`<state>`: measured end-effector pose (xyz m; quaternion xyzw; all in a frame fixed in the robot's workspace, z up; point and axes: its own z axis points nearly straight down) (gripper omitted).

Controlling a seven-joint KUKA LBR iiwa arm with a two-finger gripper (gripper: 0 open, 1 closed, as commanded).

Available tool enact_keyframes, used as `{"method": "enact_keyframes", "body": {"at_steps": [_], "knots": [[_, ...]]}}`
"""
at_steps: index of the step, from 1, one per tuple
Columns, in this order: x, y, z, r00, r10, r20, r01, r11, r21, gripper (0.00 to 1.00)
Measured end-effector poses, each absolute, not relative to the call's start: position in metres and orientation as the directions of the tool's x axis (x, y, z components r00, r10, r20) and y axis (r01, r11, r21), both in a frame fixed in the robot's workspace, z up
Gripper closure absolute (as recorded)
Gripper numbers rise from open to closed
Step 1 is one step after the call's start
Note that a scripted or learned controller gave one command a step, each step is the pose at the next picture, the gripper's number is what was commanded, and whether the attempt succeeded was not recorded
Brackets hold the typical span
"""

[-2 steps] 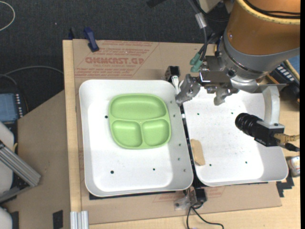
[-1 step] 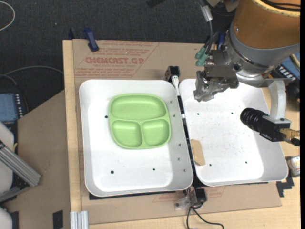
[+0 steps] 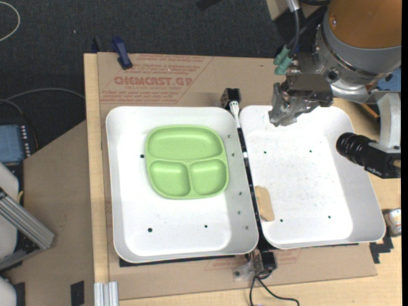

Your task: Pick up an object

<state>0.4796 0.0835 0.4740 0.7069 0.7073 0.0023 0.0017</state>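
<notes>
Lying in the left bin (image 3: pixel 121 171), a smooth green three-compartment tray (image 3: pixel 187 161) (rounded corners); gripper (image 3: pixel 280 116) state unclear

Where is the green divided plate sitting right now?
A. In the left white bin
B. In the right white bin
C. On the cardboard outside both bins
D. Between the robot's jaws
A. The green divided plate lies flat inside the left white bin, while the gripper hangs over the far corner of the right white bin, well apart from it.
</notes>
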Motion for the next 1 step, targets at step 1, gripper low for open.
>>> {"method": "enact_keyframes", "body": {"at_steps": [1], "knots": [[0.4788,0.0891,0.4209,0.001,1.000,-0.001,1.000,-0.001,-0.008,1.00]]}}
